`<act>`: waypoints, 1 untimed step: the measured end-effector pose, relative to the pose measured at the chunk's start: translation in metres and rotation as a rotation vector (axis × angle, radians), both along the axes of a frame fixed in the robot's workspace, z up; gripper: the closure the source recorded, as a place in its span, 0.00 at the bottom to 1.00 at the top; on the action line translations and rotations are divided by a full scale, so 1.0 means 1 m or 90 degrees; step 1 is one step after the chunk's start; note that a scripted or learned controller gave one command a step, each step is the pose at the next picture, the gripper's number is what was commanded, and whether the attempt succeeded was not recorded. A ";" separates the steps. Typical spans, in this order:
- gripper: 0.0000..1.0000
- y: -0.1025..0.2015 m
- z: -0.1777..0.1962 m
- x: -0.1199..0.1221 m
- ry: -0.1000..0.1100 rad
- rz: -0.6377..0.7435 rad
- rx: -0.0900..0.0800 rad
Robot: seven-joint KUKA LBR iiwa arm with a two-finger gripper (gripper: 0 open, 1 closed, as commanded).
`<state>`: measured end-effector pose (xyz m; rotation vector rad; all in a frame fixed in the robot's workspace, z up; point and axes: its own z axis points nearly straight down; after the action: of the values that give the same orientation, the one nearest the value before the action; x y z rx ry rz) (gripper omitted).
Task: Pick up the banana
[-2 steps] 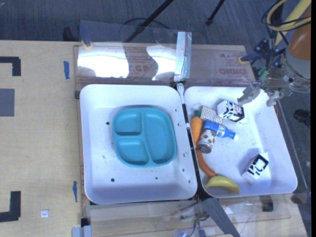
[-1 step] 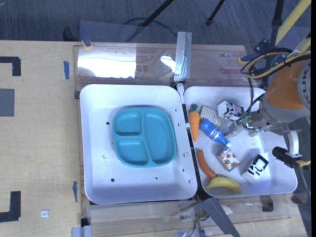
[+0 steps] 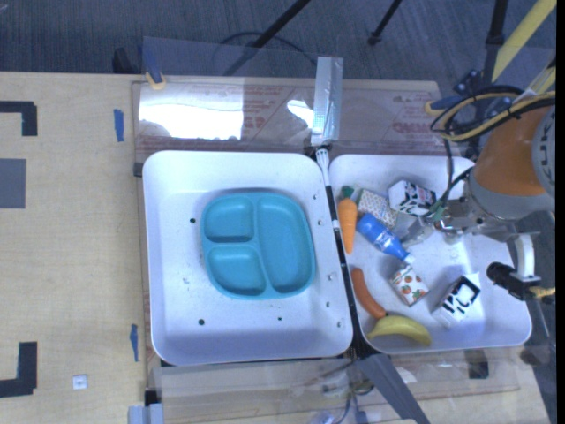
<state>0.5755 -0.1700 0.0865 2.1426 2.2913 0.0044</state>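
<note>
1. My grey arm with its orange band (image 3: 516, 162) reaches in from the right, over the right white bin (image 3: 494, 334).
2. My end effector (image 3: 441, 222) hangs low near the bin's centre; its opening I cannot tell.
3. The curved yellow banana (image 3: 399, 329) lies at the bin's near edge, well apart from it.

I could read no text anywhere. Faint reddish lettering ran along the clear plastic sheet (image 3: 265, 113) behind my two white bins, too blurred to make out. The small black-and-white box (image 3: 459, 297) and the small white carton with red print (image 3: 408, 284) carried markings, likewise illegible.
</note>
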 end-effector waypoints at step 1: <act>0.00 0.000 0.000 0.000 0.000 0.000 0.000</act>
<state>0.5755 -0.1700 0.0865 2.1425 2.2914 0.0044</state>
